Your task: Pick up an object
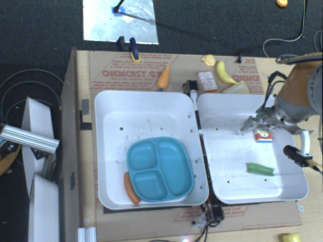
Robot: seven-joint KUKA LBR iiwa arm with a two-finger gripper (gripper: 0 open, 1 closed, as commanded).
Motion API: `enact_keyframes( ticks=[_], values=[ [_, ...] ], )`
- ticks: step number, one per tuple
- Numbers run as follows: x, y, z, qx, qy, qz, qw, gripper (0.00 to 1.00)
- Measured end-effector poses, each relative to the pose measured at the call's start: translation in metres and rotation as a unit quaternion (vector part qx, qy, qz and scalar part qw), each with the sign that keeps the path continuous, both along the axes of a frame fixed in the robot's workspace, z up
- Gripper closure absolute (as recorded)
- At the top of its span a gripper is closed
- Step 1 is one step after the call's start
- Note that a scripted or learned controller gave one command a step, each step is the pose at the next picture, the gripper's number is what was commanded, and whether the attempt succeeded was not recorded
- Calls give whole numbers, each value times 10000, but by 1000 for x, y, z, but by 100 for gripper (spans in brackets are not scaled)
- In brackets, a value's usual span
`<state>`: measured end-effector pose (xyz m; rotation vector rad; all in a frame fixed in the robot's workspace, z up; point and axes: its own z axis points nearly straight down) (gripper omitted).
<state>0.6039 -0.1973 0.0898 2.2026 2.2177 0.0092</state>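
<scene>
Hovering over the right bin (282, 188), the gripper (257, 123) sits just above 1 small red-and-white object (263, 137), grip state indeterminate, green piece (260, 169) lying nearer the front, long axis left-right.

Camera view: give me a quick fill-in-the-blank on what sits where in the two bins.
1. The blue tray lies in the ____ bin.
2. The orange sausage lies beside the tray's ____ corner.
3. The green piece lies in the ____ bin.
4. The gripper hangs just above a small ____ and white item.

Missing words: left; lower-left; right; red
</scene>
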Motion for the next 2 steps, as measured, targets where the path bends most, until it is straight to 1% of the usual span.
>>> enact_keyframes(
  ticks=[1, 2],
  values=[
    [0, -2, 13, -31, -45, -2, 10000, 100],
    [-1, -2, 12, -29, -35, -1, 10000, 0]
  ],
)
